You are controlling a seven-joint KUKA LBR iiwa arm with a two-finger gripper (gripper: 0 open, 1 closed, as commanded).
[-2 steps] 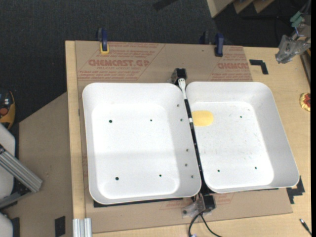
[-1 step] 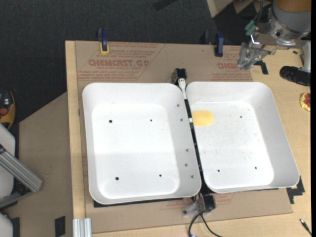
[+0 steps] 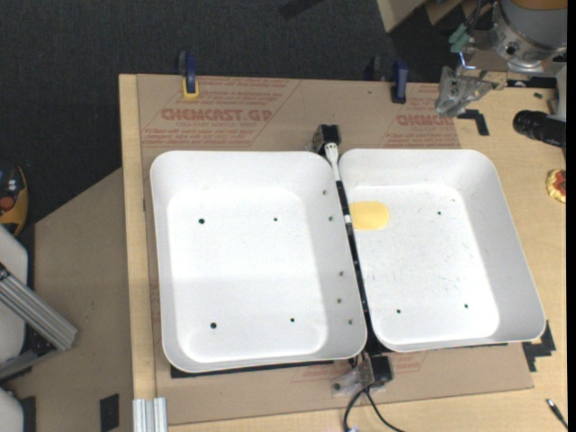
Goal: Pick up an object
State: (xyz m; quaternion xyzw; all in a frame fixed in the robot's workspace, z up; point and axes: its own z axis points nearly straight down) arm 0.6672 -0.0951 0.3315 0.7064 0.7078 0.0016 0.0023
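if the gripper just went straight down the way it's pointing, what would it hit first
Probably the brown board behind the right bin, not the bin itself. The gripper points down just past that bin's far rim, well away from the yellow object. Height is hard to judge from this view.

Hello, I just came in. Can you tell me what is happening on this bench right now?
A grey robot arm with an orange band reaches in from the right to pick up an object. Its claw hangs above the brown board, beyond the far edge of the right bin, and holds nothing that can be seen. The one loose thing is a small yellow object, lying in the right bin near its left wall, next to the left bin. It is not yet picked up.
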